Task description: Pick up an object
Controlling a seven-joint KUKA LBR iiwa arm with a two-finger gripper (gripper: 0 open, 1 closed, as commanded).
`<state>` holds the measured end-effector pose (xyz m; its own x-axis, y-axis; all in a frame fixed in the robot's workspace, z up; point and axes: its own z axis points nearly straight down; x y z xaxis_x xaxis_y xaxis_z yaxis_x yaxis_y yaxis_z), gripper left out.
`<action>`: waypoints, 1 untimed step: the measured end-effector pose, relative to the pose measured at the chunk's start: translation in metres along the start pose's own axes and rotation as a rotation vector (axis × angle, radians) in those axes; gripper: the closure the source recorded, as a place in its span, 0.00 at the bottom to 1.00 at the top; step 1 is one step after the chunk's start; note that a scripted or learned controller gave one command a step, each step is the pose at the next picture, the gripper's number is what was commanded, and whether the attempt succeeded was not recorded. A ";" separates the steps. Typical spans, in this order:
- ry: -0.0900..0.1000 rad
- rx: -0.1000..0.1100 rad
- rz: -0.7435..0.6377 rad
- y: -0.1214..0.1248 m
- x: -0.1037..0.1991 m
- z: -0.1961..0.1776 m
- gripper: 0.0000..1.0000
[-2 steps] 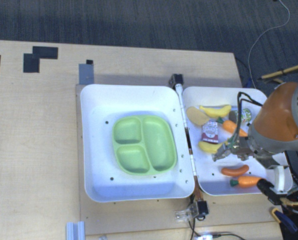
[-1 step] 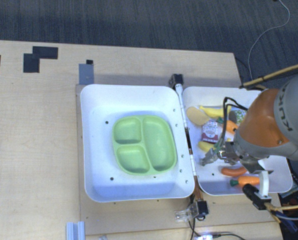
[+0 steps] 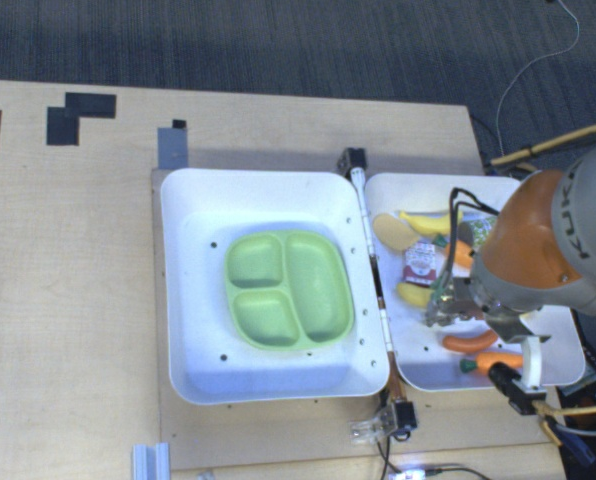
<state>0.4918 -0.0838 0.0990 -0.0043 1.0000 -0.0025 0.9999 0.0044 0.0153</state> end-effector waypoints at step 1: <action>0.004 0.012 -0.001 0.065 0.086 -0.085 1.00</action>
<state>0.5547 0.0030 0.1851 -0.0054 1.0000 0.0019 1.0000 0.0053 0.0035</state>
